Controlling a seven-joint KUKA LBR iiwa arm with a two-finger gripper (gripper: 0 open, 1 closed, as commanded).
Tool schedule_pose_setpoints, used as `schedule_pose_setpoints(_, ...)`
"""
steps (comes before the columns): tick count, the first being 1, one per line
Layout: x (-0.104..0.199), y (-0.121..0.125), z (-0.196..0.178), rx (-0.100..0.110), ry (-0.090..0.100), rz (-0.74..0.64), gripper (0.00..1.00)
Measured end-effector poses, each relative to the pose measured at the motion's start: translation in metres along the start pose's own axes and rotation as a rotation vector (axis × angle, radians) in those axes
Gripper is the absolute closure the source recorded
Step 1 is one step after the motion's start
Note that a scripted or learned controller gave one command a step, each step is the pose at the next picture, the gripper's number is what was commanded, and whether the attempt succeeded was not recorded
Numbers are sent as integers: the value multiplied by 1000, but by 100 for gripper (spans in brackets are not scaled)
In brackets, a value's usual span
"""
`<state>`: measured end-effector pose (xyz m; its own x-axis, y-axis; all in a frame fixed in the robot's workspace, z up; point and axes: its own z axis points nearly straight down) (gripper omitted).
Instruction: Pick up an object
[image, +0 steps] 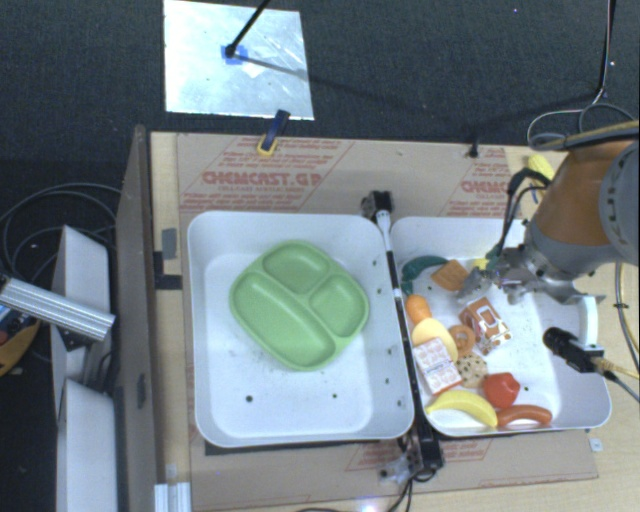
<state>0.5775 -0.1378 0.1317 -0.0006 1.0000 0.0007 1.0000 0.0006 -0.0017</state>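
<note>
The hand (497, 268) is seen low in the right bin (590, 400), above toy food; whether it is apart or together cannot be told. A green plate (298, 303) is seen in the left bin (225, 400).

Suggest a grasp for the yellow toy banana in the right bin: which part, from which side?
Probably the middle of the yellow toy banana, coming straight down from above. It lies flat near the right white bin's front rim, long and curved, so closing across its narrow width suits it. A red sausage-shaped toy and a red toy crowd its right end; the left end looks freer.

"CHEMCAST GP" in red on the bench sheet (262, 180)
</note>
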Motion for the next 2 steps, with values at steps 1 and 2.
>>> schedule_pose_setpoints(1, 1, -31, 49, 0, 0, 1, 0)
schedule_pose_setpoints(2, -18, 73, 36, 17, 6, -2, 0)
